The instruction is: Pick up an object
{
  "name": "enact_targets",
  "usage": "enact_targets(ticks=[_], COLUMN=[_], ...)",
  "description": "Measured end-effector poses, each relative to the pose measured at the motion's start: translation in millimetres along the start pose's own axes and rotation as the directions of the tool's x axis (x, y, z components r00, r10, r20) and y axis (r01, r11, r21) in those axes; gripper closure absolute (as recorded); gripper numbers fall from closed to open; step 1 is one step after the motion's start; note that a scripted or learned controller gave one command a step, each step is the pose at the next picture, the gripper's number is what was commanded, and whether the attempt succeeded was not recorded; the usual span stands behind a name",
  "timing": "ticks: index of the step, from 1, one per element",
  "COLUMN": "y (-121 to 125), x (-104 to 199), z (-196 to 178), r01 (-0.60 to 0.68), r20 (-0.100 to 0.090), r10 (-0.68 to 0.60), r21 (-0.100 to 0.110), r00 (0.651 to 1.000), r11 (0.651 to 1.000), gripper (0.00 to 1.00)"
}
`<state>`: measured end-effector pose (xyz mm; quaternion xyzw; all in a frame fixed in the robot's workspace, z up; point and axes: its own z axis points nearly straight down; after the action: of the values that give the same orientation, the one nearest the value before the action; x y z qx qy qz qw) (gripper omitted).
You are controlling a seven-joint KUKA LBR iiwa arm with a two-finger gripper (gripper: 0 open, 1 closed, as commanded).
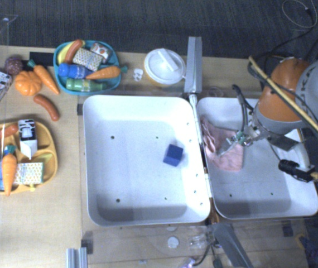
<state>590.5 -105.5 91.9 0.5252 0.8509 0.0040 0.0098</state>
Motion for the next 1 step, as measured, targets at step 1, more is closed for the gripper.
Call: enact_targets(ticks=[1], y=[2.6], x=[0.7], z=[-9.8], r01=[0.0], r20=[-0.003], r10=[0.0], r21=[-0.003], r00=[1.0], r11=[1.0], gripper=[1.0])
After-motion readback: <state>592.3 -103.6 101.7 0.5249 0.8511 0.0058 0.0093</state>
